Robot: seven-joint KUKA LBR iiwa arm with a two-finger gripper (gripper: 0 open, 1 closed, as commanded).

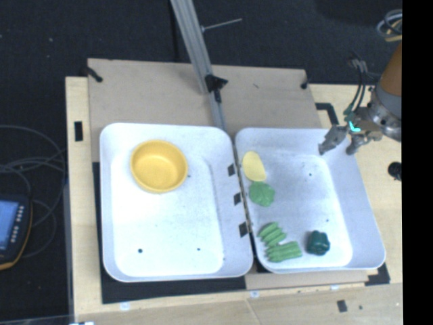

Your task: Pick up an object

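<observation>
The pale wooden bench (pixel 80 202) stands on a dark floor, with a handheld screen device (pixel 12 230) and cables lying off its left side. Two shallow white bins sit side by side on it. In the right bin (pixel 308 195), nearest the front, lie a dark green pepper-like piece (pixel 318 243) and a light green ridged piece (pixel 283 252) whose long axis runs left to right; just beyond it a second ridged green piece (pixel 270 233) lies slantwise. Farther along the bin's left wall sit a round green lump (pixel 262 194) and a pale yellow piece (pixel 254 166), its long axis running near to far. The left bin (pixel 169 249) holds a yellow bowl (pixel 159 166), upright. At the right bin's far right corner the gripper (pixel 343 141) hangs with its fingers spread apart, nothing between them. A grey metal rail (pixel 195 46) slants away behind the bins.
</observation>
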